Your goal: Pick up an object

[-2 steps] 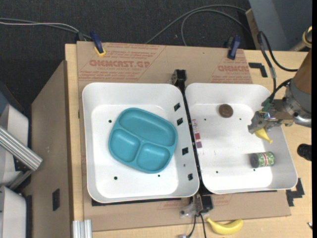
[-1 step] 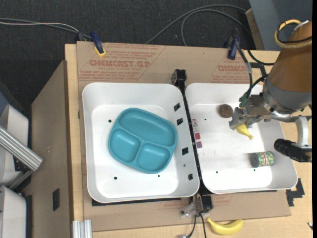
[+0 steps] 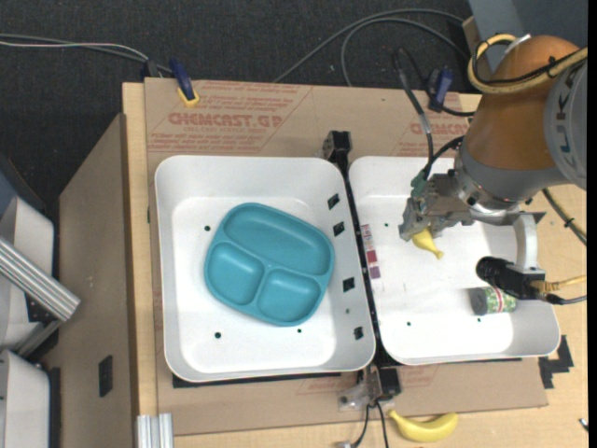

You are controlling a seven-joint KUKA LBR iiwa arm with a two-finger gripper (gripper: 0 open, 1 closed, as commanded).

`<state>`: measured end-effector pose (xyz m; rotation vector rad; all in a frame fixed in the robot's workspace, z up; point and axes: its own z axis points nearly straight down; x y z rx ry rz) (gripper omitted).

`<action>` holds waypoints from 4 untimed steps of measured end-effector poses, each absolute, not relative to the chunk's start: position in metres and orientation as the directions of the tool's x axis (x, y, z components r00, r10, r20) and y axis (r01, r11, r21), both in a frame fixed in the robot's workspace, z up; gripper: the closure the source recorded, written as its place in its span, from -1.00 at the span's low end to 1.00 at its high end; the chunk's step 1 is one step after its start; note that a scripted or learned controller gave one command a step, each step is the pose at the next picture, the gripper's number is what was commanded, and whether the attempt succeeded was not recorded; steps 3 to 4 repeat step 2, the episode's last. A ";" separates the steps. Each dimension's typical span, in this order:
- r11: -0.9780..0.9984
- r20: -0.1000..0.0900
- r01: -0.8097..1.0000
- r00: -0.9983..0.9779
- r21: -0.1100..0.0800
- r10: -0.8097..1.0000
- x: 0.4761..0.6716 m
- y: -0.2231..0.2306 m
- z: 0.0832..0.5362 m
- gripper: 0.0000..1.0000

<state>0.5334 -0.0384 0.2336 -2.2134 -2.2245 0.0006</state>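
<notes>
Two bananas (image 3: pixel 427 242) (image 3: pixel 424 426), one teal plate (image 3: pixel 269 263)

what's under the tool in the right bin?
A small yellow object, banana-like, pokes out from beneath the tool on the right bin floor. Its upper part is covered by the tool, so contact or grip can't be judged.

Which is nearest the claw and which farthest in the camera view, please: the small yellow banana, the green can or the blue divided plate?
1. The small yellow banana, right bin, directly beneath the claw.
2. The green can, same bin, toward its lower right corner.
3. The blue divided plate, over in the left bin, clearly farthest.
</notes>
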 end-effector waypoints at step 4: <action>0.004 0.001 1.000 -0.004 0.001 1.000 0.550 0.058 0.217 1.00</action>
